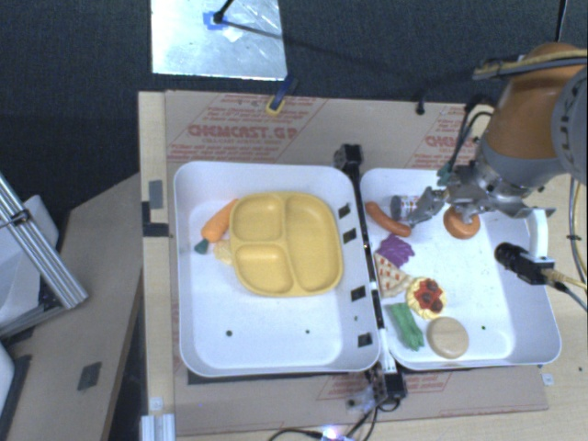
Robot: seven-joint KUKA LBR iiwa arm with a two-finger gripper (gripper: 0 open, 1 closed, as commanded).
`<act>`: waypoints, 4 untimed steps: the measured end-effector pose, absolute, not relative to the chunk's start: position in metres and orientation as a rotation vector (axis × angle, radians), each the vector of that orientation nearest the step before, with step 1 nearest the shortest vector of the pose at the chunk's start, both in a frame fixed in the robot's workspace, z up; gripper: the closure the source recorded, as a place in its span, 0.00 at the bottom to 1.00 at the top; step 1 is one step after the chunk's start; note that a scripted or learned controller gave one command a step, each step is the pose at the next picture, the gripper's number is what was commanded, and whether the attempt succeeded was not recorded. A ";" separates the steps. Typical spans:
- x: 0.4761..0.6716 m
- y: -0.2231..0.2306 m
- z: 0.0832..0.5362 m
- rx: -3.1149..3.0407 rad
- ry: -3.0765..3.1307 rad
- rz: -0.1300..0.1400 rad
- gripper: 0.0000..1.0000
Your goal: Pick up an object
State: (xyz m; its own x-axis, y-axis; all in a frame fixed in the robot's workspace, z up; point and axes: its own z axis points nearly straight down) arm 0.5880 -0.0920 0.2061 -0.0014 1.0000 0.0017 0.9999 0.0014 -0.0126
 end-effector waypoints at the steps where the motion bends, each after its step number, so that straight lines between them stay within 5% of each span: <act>1: 0.591 -0.092 0.214 -2.218 -2.226 -0.002 0.00; 3: 0.580 -0.089 0.106 -2.218 -2.220 0.003 0.00; 4: 0.583 -0.090 0.088 -2.226 -2.226 -0.007 0.00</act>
